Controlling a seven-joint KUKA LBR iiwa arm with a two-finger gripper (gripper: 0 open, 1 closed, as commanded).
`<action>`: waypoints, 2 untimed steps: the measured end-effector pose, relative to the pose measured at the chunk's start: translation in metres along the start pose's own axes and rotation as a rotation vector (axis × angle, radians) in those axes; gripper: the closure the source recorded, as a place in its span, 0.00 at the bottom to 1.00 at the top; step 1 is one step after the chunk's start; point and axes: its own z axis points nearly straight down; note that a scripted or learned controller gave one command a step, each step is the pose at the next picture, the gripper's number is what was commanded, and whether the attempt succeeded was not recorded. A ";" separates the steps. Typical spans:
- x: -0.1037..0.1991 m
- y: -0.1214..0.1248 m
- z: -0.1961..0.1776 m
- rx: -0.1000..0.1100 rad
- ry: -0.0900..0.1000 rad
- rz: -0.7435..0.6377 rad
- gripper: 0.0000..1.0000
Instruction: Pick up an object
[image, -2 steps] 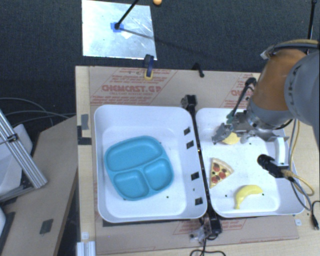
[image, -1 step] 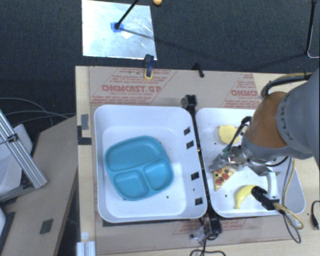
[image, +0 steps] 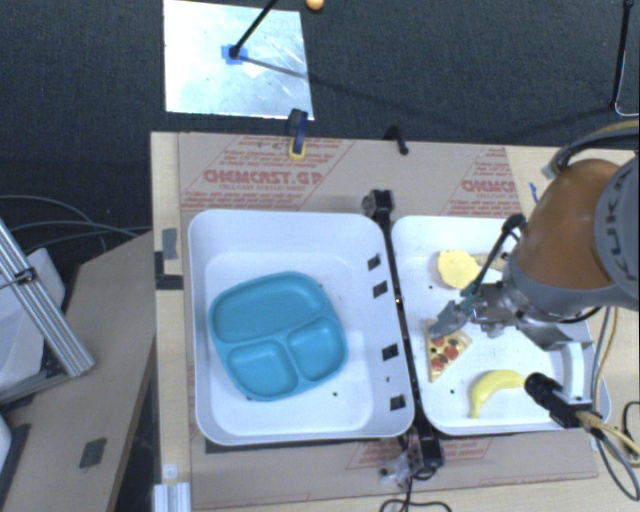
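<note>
Hovering gripper (image: 447, 322) — just above pizza slice (image: 444, 354).

The floor (image: 80, 100) is dark, almost black, and it fills the top and the left side of the picture. A shiny silver sheet (image: 238, 58) lies on it near the top, and thin grey cables (image: 60, 225) run across the dark floor at the left. The tabletop (image: 345, 165) is brown board with red letters, and silver metal bars (image: 40, 310) stand at the left edge.

arm (image: 575, 235): grey casing | orange band | black cable | dark, possibly metal wrist
</note>
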 end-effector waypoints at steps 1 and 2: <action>-0.027 -0.010 0.084 0.010 -0.001 0.008 0.00; -0.118 0.050 0.102 -0.004 -0.001 0.007 0.00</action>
